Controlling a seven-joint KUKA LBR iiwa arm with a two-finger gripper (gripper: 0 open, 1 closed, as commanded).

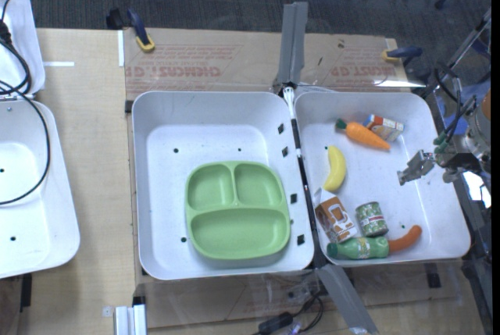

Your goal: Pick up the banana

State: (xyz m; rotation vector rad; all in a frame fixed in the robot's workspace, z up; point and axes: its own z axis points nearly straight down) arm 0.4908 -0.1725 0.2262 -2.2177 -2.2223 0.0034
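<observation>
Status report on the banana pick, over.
Tool over right side of right bin, holding nothing. Banana lying free on bin floor, left of tool. Carrot just above it, carton below; gap between looks passable.

From my screen, the arm (475,140) shows as a cluster of grey and dark parts at the right edge, with a sliver of orange high up where its band sits. Thin dark struts and cables cross it at angles, and a short blue-tinted piece sits among them. A bright white patch glints on the wrist housing lower down. The gripper (414,168) is a small, pale grey metal piece, angular and bracket-like, with a faint green spot just behind it; I can't make out any markings or screws.
</observation>
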